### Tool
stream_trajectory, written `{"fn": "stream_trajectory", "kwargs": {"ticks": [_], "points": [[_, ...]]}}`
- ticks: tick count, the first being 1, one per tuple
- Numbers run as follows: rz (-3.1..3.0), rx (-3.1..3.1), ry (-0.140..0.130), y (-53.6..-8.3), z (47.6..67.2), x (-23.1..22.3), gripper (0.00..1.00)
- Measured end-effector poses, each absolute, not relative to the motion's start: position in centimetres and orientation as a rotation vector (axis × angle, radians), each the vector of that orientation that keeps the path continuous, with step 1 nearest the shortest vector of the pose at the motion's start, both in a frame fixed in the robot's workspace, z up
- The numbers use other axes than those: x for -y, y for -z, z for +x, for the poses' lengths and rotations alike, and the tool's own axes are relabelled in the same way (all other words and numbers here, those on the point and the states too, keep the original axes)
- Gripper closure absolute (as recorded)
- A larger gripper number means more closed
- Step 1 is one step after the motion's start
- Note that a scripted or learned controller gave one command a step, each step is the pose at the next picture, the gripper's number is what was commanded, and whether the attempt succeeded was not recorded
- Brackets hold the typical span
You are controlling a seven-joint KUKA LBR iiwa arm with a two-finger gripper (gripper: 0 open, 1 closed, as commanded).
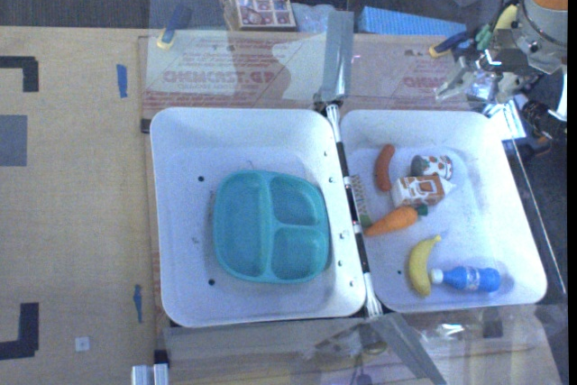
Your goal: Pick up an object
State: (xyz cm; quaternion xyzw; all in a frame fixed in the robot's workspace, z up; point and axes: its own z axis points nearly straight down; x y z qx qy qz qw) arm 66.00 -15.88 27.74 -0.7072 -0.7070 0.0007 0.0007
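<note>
The pincer hangs open and empty past the right bin's far edge. Inside that bin: one sausage, one carrot pointing toward the bins' shared edge, one banana, one blue bottle lying crosswise, and two small cartons. One teal tray occupies the left bin.

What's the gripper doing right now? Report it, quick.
Gripper: above the right bin's far edge, holding nothing; open or shut cannot be told.
</note>
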Motion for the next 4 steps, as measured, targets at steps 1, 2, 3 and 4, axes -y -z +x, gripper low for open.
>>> {"fn": "stream_trajectory", "kwargs": {"ticks": [1,2,3,4], "points": [[-2.331,2.106,-0.002,-10.9,62.7,13.9,0.00],[-2.303,2.139,0.004,-8.6,60.8,17.9,0.00],[-2.312,2.134,0.008,-9.5,60.9,18.0,1.00],[-2.139,2.302,0.000,-19.8,62.0,12.0,1.00]]}}
